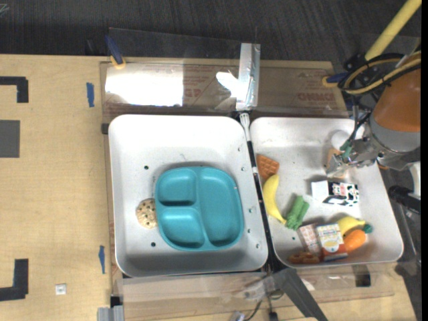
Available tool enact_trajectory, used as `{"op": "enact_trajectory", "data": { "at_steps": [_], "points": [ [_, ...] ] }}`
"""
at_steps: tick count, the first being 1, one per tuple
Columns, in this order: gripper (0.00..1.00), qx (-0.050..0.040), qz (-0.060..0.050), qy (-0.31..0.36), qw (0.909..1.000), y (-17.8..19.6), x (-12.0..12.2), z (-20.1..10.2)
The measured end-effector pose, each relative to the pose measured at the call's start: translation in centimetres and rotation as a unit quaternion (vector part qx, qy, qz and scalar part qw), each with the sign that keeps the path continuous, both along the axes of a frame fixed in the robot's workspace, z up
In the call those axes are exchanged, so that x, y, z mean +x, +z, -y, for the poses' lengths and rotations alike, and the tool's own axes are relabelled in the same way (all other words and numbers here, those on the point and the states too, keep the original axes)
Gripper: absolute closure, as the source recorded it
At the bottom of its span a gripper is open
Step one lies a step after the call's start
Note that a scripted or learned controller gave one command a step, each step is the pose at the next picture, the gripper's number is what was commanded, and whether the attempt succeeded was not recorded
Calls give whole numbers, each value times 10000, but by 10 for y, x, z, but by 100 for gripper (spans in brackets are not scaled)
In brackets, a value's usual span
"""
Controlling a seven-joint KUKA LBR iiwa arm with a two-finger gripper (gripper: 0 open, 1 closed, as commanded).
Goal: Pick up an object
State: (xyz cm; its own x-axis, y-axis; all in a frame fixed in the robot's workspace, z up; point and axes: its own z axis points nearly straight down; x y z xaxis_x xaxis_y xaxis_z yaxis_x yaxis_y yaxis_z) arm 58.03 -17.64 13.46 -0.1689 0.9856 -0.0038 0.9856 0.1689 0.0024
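Note:
The grey arm with its orange band (401, 109) reaches in from the right over the right bin (294, 136). My gripper (340, 158) hangs low in that bin's upper right part, just above a white carton with black cow spots (336, 192). I see nothing held in it. Lower in the bin lie a yellow banana (271, 198), a green piece (297, 212), an orange waffle-like cracker (267, 165), a small printed box (321, 238), and a yellow piece (349, 223) beside an orange carrot (356, 239).
The left bin (134, 146) holds a teal divided plate (198, 206) with a cookie (146, 212) at its left side. A clear plastic sheet (180, 79) lies behind the bins. Cables and a yellow hose (394, 22) hang at the upper right.

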Motion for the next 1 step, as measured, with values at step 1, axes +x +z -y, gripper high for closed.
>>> {"op": "enact_trajectory", "data": {
  "at_steps": [1],
  "points": [
    [0,17,-14,22,10000,-2,0,-4]
  ]
}}
